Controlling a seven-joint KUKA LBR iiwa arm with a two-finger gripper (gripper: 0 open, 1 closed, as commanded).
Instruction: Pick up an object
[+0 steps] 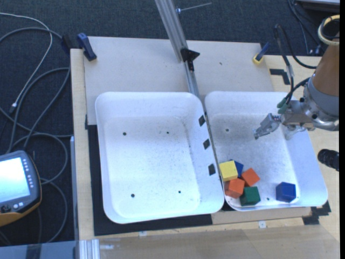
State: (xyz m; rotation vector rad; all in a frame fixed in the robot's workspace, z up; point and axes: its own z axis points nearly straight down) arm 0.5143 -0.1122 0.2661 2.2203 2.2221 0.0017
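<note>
White plastic forms both shallow bins on the worktop [135, 74]. I see the left bin [108, 117] and the right bin [310, 161] set side by side, touching along their inner walls, where small dark tabs mark the seam. A metal rail [170, 23] runs at a slant from the top of the view down to that seam.

I read the arm [326, 85] entering from the right, its tan wrist section above a grey collar. The end effector [268, 127] hangs over the upper middle of the right bin, pointing left and slightly down. I see nothing between its fingers; whether they are spread or closed I cannot tell from this angle.

The objects lie in the near part of the right bin, well apart from the end effector. I count a tight cluster at the near left corner: a yellow cube [228, 170], a blue block [238, 167] just behind it and mostly hidden, an orange cube [250, 176] to its right, a second orange cube [234, 187] in front, and a green cube [249, 196] at the near wall. These pieces touch or nearly touch one another. A separate blue cube [285, 191] rests alone further right, near the same wall.

A handheld pendant [16, 188] with a lit screen lies left of the worktop, among loose cables [32, 42]
</note>
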